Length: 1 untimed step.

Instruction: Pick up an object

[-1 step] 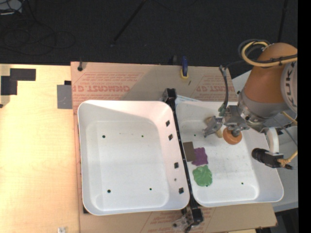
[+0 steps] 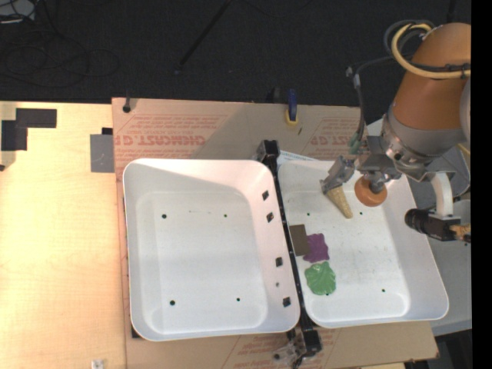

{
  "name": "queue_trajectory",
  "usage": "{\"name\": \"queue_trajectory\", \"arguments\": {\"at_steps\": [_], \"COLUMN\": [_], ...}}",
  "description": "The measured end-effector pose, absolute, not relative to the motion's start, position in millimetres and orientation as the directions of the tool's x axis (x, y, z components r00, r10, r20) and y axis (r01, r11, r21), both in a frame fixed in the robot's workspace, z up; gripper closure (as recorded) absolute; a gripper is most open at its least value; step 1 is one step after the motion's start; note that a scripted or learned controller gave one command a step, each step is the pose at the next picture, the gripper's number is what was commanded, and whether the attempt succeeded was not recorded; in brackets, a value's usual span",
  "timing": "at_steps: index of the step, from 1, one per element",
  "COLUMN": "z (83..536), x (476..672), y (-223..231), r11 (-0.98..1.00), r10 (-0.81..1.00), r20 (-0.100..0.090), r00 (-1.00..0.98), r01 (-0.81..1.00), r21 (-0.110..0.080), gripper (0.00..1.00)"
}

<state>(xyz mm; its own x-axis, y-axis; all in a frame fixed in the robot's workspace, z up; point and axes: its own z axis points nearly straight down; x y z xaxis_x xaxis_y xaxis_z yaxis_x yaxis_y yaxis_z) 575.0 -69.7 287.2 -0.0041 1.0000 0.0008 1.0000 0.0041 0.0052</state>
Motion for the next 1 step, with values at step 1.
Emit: {"name": "queue_trajectory", "arguments": {"at_steps": [1], "z": [291.6], "x": [574.0], "y": [-71.8], "r11": [0.001], "r10": [1.000], "r20": [0.001], "r00": [-0.001], "r01": [1.000], "r21": [-0.005], "gripper": [1.00]}}
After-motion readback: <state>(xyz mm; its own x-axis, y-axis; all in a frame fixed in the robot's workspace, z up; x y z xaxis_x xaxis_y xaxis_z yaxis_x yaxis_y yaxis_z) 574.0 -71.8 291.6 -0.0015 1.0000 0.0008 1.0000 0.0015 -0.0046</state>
